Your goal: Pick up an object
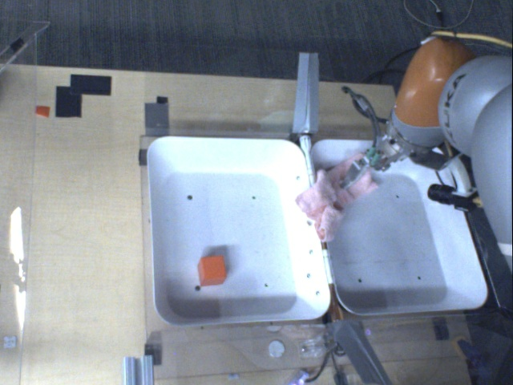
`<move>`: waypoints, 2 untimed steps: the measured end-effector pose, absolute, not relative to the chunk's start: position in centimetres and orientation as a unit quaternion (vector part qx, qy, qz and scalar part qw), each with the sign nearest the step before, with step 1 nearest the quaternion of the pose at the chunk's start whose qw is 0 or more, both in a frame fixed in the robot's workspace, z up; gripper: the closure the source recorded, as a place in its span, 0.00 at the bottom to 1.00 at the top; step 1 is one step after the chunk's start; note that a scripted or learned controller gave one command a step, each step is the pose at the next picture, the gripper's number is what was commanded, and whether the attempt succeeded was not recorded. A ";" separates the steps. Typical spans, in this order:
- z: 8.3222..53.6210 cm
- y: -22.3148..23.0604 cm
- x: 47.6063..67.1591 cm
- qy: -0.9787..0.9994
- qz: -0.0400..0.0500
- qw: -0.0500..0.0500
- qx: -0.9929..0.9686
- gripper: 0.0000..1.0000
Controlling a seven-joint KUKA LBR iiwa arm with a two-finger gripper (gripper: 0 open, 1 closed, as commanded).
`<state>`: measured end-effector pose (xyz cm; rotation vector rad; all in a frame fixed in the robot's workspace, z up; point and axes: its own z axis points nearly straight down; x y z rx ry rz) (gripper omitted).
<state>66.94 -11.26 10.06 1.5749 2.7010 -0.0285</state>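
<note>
A crumpled pink cloth [327,200] lies across the divider between the two bins, at the upper left corner of the right bin [401,255]. Its upper right end is drawn up into my gripper [358,172], which reaches in from the right and is shut on that end. The cloth's lower part droops over the rim toward the left bin [240,175]. An orange cube [212,270] sits on the left bin's floor near its front left corner, well away from the gripper.
A grey metal post [306,95] stands behind the gap between the bins. Black markers [76,93] lie on the wooden bench at the far left. The arm's grey body and orange band [429,79] take up the upper right.
</note>
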 end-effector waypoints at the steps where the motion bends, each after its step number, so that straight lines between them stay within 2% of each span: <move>1: 9.7 -11.3 66.7 0.885 -0.012 0.004 0.465 0.00; 2: 9.6 -11.4 66.5 0.901 -0.012 0.004 0.433 0.00</move>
